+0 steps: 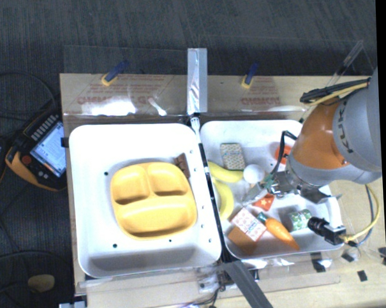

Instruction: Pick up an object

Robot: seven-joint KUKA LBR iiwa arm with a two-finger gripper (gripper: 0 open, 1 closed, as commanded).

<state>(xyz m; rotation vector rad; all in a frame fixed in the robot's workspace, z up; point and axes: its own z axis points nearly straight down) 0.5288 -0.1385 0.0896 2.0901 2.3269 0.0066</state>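
The right bin [255,125] holds a jumble of small objects. A banana [223,181] lies along its left side, with a patterned tan block [232,156] and a white ball [252,174] behind it. An orange carrot [278,229], a red-and-white carton [248,225], a small red piece [266,202] and a green-labelled dark item [298,219] sit toward the front. My gripper [271,186] reaches down from the right into the middle of this pile, just above the red piece. The wrist hides its fingertips.
The left bin [90,142] holds a yellow compartment tray [153,198]. A small brown item [182,163] lies by the tray's far right corner. A central divider [207,181] separates the bins. A handheld controller [40,153] and cables lie left of the bench.
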